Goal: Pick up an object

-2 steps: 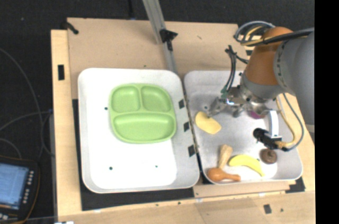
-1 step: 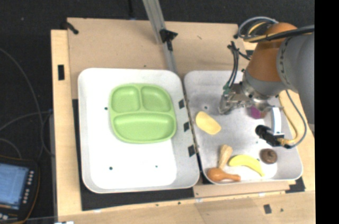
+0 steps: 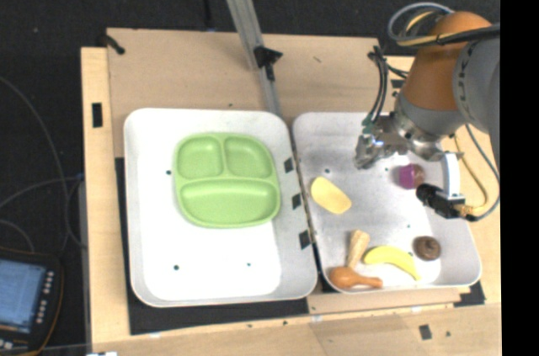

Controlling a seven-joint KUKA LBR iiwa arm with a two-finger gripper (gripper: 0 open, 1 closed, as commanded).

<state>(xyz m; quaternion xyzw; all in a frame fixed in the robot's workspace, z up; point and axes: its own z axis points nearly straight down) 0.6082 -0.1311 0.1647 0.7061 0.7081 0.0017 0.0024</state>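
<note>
My gripper (image 3: 368, 154) hangs over the upper middle of the right bin (image 3: 337, 135), with nothing visible between its fingers. A yellow wedge-shaped piece (image 3: 331, 196) lies below and left of it. A small purple object (image 3: 410, 175) sits just to the gripper's right, partly behind the wrist. Along the bin's front lie a tan stick-shaped piece (image 3: 358, 247), an orange piece (image 3: 354, 278), a yellow banana (image 3: 392, 260) and a brown round object (image 3: 427, 247).
The left bin (image 3: 152, 262) holds a green divided plate (image 3: 226, 180). A metal pole (image 3: 240, 9) slants down from the top to the gap between the bins. Black cabling and a connector (image 3: 446, 203) hang by the wrist over the right bin's right side.
</note>
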